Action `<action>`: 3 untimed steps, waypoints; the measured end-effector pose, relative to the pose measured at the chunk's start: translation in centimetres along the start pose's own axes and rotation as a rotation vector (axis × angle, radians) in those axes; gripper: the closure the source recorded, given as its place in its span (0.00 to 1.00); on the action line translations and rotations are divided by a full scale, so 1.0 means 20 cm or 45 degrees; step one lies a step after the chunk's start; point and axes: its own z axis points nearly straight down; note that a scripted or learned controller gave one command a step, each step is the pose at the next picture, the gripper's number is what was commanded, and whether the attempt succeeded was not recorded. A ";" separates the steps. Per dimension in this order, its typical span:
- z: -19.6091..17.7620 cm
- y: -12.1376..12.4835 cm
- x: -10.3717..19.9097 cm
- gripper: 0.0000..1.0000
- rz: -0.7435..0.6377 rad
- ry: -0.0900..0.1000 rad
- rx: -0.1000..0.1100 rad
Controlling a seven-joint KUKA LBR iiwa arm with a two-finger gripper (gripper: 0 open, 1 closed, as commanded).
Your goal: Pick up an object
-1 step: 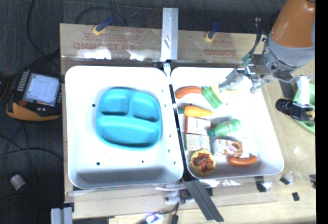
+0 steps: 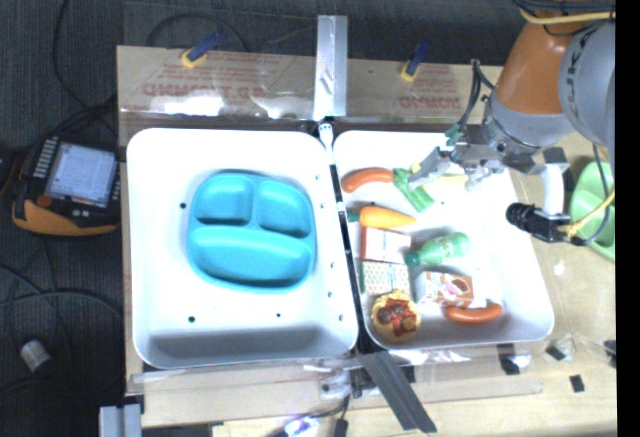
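Nearest the camera, along the near wall of the right bin (image 2: 535, 320), lie a round red-and-yellow toy pastry (image 2: 396, 315) and a small sausage (image 2: 473, 312), with a white packet (image 2: 440, 285) just behind them. Further back sit a patterned card (image 2: 381, 260), a green vegetable (image 2: 437, 248), an orange carrot (image 2: 385, 216) and an orange sausage (image 2: 367, 178) near the far left corner. A green stalk (image 2: 414, 188) lies tilted by the far wall, and the gripper (image 2: 452, 162) hangs just above its far end; whether its fingers are apart or together cannot be told. The grey and orange arm (image 2: 545, 75) reaches in from the right. The left bin (image 2: 150, 245) holds a blue divided tray (image 2: 251, 228). Both bins rest on the counter (image 2: 230, 85).
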 end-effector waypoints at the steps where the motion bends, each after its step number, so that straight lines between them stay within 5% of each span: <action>1: 0.46 0.13 0.04 0.00 -0.046 -0.002 -0.003; 2: 0.47 0.09 -0.03 0.00 -0.127 -0.001 -0.020; 3: 0.47 0.17 -0.08 0.00 0.080 0.004 -0.017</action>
